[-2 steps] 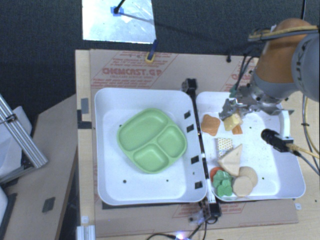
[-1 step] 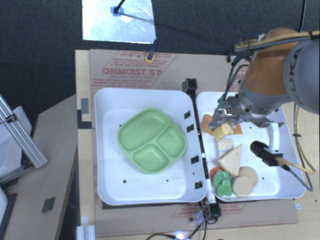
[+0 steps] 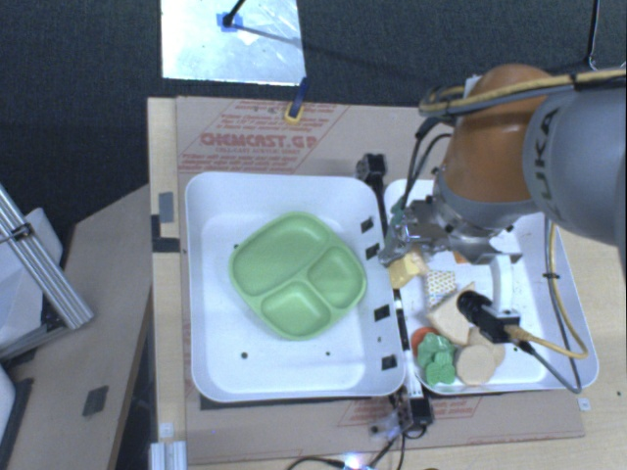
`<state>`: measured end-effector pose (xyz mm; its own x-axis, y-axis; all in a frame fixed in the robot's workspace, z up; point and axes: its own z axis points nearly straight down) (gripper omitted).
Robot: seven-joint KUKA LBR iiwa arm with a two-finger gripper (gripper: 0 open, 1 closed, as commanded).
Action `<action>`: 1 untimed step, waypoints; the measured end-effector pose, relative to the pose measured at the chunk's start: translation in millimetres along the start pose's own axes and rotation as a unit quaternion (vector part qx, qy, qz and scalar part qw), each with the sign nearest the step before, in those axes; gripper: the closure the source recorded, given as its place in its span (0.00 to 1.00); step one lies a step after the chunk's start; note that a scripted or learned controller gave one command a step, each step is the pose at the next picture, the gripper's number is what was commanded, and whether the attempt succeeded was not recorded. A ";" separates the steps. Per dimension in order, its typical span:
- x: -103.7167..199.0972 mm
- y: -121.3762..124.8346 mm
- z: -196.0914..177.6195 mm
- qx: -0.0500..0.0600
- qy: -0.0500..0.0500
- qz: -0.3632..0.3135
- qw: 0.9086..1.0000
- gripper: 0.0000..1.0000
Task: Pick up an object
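My gripper (image 3: pixel 400 235) hangs low over the left side of the right bin (image 3: pixel 566 333), close to the wall between the two bins. Just below it lies a yellow wedge-shaped piece (image 3: pixel 408 267); whether the two touch is hidden by the wrist. Beside it sit a pale waffle-patterned square (image 3: pixel 441 282) and a tan bread slice (image 3: pixel 449 321). At the bin's front are a round tan slice (image 3: pixel 480 362), a green bumpy toy (image 3: pixel 437 365) and a small red-orange piece (image 3: pixel 422 340).
The left bin (image 3: pixel 211 262) holds a green three-compartment plate (image 3: pixel 297 275). The grey and orange arm (image 3: pixel 509 155) covers the back of the right bin. A reflective sheet (image 3: pixel 233 27) lies beyond the bench.
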<state>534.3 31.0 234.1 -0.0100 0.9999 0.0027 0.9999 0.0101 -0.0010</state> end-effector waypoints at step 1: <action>7.8 -0.8 3.4 -0.001 -0.001 0.002 1.000 1.00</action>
<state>533.4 38.9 230.7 -0.0066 1.0000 0.0010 1.0000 0.0066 0.0001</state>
